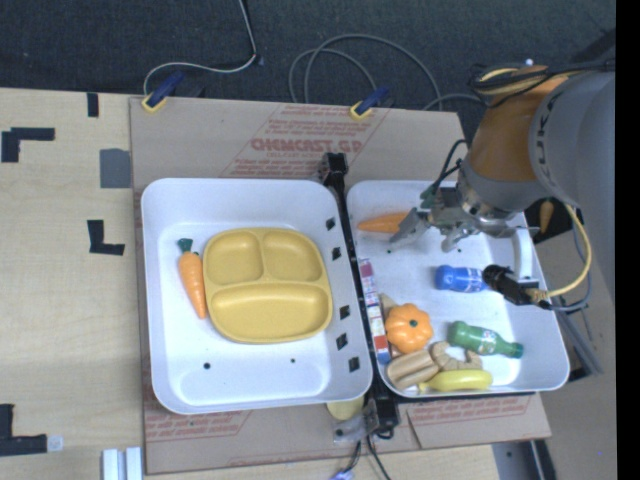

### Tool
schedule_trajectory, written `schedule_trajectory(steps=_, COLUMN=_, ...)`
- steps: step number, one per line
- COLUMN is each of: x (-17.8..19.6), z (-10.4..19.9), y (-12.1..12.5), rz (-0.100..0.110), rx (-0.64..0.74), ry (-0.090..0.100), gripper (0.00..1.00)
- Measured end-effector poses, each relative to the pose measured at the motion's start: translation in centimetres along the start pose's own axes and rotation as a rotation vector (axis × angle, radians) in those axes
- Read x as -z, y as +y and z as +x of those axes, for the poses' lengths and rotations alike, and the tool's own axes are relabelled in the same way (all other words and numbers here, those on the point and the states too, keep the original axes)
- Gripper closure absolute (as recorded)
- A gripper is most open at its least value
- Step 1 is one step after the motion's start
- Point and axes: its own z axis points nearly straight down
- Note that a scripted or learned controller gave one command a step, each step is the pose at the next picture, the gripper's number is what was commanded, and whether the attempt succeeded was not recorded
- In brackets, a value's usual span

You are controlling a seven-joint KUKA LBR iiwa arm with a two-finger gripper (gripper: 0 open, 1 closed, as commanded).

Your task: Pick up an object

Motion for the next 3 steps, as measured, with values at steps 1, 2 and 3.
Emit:
schedule_trajectory(steps=1, x=-6.21, z=0.29, y=5.36, rz=0.004, rx=0.003, ry=0.000, gripper=0.00)
schedule_trajectory(steps=2, x=-5.93, z=0.60, y=5.99, rz=0.018, rx=-0.002, ry=-0.004, gripper=0.00)
schedule_trajectory(steps=3, x=-5.91, z=0.84, y=6.03, rz=0.013, rx=-0.002, ry=-0.008, gripper=0.00)
